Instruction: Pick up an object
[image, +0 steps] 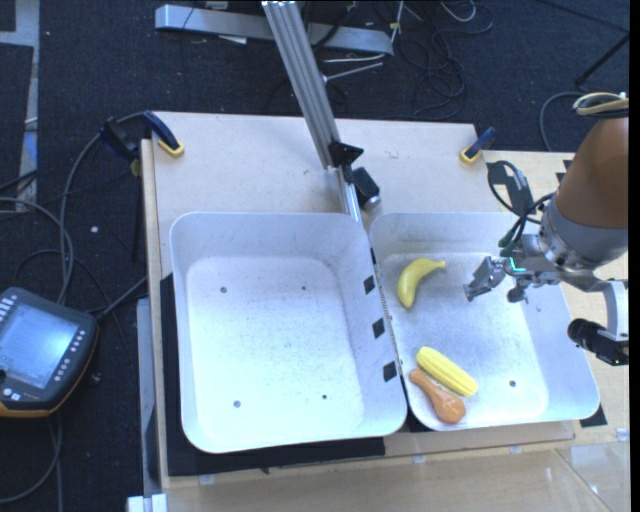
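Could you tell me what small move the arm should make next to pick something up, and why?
Probably shift the hand left toward the banana and lower it. The hand hangs over the right bin, with the banana lying alone just to its left, while the corn cob and orange drumstick-shaped toy touch each other farther off.

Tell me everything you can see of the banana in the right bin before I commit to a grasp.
The banana is yellow, smooth and glossy, likely a plastic toy. It is curved, lying flat on the floor of the right bin, in its upper left part near the divider. Its thicker end points down-left, the thinner tip up-right. Nothing touches it: the corn cob lies well below, and the gripper sits to its right, apart from it.
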